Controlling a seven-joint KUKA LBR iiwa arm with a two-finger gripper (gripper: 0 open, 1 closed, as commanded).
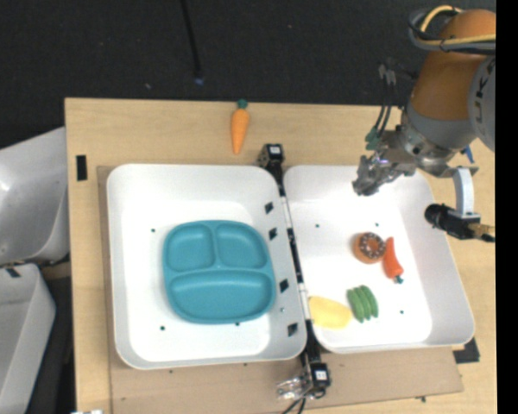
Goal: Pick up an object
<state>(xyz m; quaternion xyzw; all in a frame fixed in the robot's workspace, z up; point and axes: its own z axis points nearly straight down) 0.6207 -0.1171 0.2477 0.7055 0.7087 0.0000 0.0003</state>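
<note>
Your hand (373,179) hovering over the right bin's (432,317) far edge, grip state impossible to tell, doughnut (369,246), red pepper (392,260), green piece (362,303), yellow piece (330,312) below, carrot (239,127) on counter (155,128).

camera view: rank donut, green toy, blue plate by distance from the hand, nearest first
From the hand, at the right bin's far edge:
1. Donut, mid right bin, beside the red pepper.
2. Green toy, right bin, nearer the front edge.
3. Blue plate, in the left bin.
</note>
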